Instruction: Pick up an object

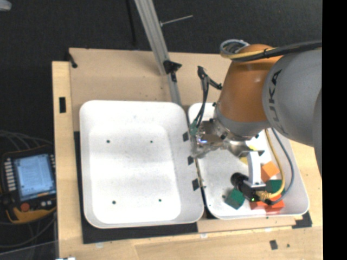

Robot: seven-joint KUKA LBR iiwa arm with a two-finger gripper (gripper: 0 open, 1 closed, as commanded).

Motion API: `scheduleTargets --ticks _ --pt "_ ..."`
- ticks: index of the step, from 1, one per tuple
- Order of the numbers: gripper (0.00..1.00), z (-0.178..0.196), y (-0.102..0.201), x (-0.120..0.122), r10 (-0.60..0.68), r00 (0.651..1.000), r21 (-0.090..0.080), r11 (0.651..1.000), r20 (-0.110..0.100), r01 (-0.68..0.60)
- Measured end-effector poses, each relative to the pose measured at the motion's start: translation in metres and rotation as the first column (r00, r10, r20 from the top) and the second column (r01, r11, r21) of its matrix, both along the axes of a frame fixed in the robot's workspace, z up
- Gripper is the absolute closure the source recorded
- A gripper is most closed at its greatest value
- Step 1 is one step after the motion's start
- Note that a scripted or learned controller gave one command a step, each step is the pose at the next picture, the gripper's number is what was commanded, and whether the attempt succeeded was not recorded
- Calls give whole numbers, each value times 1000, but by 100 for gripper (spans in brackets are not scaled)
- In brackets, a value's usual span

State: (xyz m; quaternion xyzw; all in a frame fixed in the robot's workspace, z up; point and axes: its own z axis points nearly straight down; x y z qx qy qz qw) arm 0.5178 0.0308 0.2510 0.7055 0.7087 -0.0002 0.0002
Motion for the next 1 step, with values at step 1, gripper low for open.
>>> scheduleTargets --ticks 1 --pt "100 4 49 -15 2 1000 3 1000 -1 -2"
